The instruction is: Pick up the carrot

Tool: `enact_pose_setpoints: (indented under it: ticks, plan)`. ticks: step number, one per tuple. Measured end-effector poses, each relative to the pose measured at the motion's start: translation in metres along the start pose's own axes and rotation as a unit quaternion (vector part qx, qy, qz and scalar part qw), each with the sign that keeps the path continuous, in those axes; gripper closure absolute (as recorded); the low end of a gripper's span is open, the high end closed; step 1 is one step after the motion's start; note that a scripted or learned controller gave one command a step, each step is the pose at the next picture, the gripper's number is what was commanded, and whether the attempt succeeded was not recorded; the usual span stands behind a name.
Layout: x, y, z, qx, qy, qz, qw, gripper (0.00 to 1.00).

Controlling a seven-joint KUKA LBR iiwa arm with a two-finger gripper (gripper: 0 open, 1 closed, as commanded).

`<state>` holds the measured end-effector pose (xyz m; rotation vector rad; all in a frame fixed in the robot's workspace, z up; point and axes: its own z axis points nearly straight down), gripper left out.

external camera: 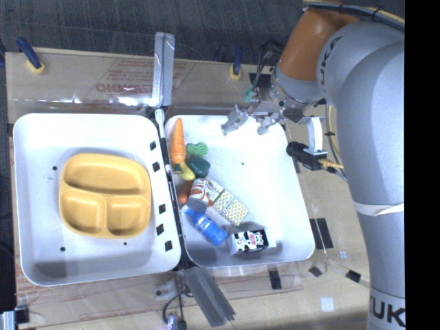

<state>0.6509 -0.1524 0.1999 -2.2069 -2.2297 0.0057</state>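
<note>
An orange carrot [178,140] lies along the left wall of the right bin [275,184], near its far corner, with its green top [197,149] beside it. My gripper [249,122] hangs over the far edge of the right bin, to the right of the carrot and well apart from it. Its fingers [232,123] are spread open with nothing between them.
A heap sits low on the right bin's left side: a yellow piece [185,172], a patterned box [229,205], a blue bottle [206,226] and a black-and-white carton [250,240]. The left bin [34,205] holds a yellow divided tray [105,194].
</note>
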Motion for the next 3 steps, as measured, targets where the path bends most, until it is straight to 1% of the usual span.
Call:
enact_pose_setpoints:
  ticks: [1, 2, 3]
  plan:
    - [0.051, 0.007, 0.110, -0.001, -0.001, -0.114, 0.9935, 0.00]
    - [0.051, 0.007, 0.100, -0.001, -0.001, -0.116, 0.9933, 1.00]
    - [0.074, 0.007, 0.009, -0.001, -0.001, -0.036, 0.9993, 1.00]
